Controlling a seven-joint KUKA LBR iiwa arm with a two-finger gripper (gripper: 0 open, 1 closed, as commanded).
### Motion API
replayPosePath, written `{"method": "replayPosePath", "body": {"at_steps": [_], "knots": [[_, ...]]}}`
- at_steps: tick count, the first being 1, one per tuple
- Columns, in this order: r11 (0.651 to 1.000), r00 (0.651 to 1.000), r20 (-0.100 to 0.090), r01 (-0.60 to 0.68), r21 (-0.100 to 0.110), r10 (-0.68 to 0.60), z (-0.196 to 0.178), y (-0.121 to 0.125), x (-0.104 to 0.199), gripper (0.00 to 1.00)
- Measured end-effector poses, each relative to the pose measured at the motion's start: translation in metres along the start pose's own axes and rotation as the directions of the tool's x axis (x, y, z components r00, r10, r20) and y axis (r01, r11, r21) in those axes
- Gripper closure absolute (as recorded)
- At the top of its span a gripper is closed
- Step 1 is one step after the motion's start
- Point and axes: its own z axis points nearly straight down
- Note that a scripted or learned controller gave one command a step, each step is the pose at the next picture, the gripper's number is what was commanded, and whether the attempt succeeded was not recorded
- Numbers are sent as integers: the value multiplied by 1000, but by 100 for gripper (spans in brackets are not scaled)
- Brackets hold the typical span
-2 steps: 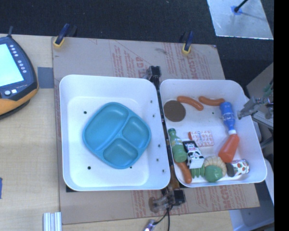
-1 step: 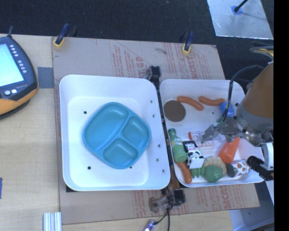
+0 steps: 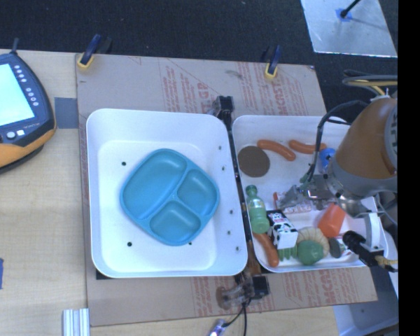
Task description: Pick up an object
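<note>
Where the right bin [image 3: 266, 128] holds a crowd of toys, the gripper [image 3: 302, 196] hangs just right of the green bottle [image 3: 255, 211]. I cannot tell how its jaws stand. The bottle lies beside the bin's left wall, its long axis running near to far.

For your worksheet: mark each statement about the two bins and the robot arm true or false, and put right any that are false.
1. A blue divided plate lies in the left bin. True.
2. The arm is over the left bin. False: it is over the right bin.
3. A brown disc lies in the right bin. True.
4. The green bottle stands on the blue plate. False: it lies in the right bin by its left wall.
5. The two sausages lie near the right bin's far wall. True.
</note>
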Motion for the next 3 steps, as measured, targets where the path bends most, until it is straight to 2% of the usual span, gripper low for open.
{"method": "replayPosePath", "body": {"at_steps": [1,2,3], "knots": [[1000,1000,1,-1,-6,1,0,-22,24,0],[1000,1000,0,-1,-6,1,0,-24,25,0],[1000,1000,-1,1,2,-1,3,-20,44,0]]}}
